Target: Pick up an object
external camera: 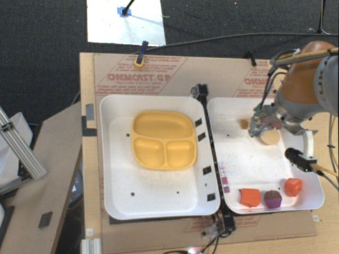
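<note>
Trouble looked likeliest at the flat tan disc in the right bin, lying just under the jaws, whose spread I couldn't tell: so thin, it might slip their pinch

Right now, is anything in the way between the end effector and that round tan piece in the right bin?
Nothing visible. The end effector sits in the right bin right beside the round tan piece, with no other item between them. The orange block lies far off along the near edge.
</note>
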Robot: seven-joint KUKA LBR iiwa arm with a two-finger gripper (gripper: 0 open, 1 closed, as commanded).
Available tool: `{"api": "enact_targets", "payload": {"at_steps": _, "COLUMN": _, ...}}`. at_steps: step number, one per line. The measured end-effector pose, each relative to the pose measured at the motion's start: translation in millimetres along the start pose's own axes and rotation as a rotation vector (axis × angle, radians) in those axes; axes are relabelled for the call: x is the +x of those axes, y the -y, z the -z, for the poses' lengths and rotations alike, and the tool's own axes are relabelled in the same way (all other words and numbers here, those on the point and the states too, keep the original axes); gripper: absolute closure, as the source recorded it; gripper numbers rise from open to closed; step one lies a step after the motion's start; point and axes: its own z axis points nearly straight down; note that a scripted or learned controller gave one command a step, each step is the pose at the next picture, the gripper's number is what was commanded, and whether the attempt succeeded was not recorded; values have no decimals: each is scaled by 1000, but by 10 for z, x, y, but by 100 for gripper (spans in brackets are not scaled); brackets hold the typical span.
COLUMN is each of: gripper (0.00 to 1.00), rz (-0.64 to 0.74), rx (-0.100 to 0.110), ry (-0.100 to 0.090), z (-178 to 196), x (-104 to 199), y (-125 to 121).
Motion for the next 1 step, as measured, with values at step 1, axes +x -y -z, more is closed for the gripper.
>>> {"api": "enact_targets", "payload": {"at_steps": 1, "gripper": 100, "rz": 0, "rx": 0, "ry": 0, "z": 540, "x": -50, "y": 75}}
